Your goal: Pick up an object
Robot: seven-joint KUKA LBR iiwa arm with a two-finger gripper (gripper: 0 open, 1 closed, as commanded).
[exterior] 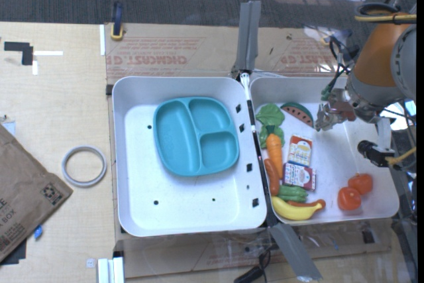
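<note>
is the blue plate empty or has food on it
Empty: all three compartments of the teal divided plastic plate show bare. The toy food lies in the other bin.

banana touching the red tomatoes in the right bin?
Apart. The camera view shows bare white bin floor between the banana tip and the nearest of the tomatoes.

The wooden bench point(53, 109) carries two white bins side by side — the left bin point(132, 209) and the right bin point(391, 205). A tape ring point(84, 165) and a cardboard box point(23, 195) lie left of them.
</note>
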